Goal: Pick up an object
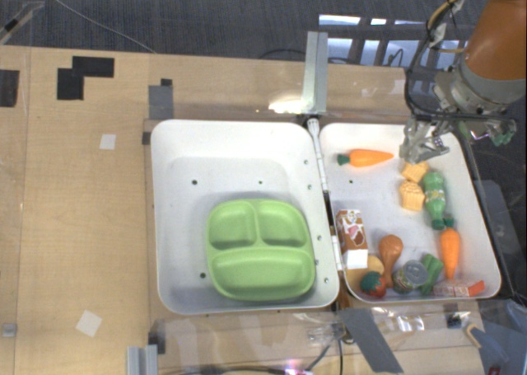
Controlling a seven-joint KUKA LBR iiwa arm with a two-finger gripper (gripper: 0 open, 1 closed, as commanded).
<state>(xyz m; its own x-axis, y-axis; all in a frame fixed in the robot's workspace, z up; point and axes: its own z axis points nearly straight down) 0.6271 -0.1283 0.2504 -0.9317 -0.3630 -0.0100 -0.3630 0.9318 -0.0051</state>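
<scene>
**A:** Where is the gripper (423, 147) right now?

**B:** Over the right bin (486, 225), near that bin's far right corner, hanging from the grey arm (494, 52) with the orange band. Its tip sits just above a small yellow block (415, 171), with a toy carrot (366, 157) lying to one side of it along the bin's far edge.

**A:** And the fingers, wide or narrow?

**B:** I cannot tell; the metal parts blur together from this angle, and nothing shows plainly between them.

**A:** What else lies in that bin?

**B:** A second yellow piece (411, 196) just nearer than the first, touching a green vegetable toy (435, 196) along the right wall. Nearer still, a second carrot (450, 251) stands lengthwise. Along the near edge are a brown drumstick-like toy (389, 250), a dark round tin (408, 276), and a red piece (372, 284). A small carton (352, 237) lies against the bin's left wall.

**A:** And the left bin (177, 167)?

**B:** It holds a green divided plate (259, 248), towards its near right corner, on the counter (74, 225).
</scene>
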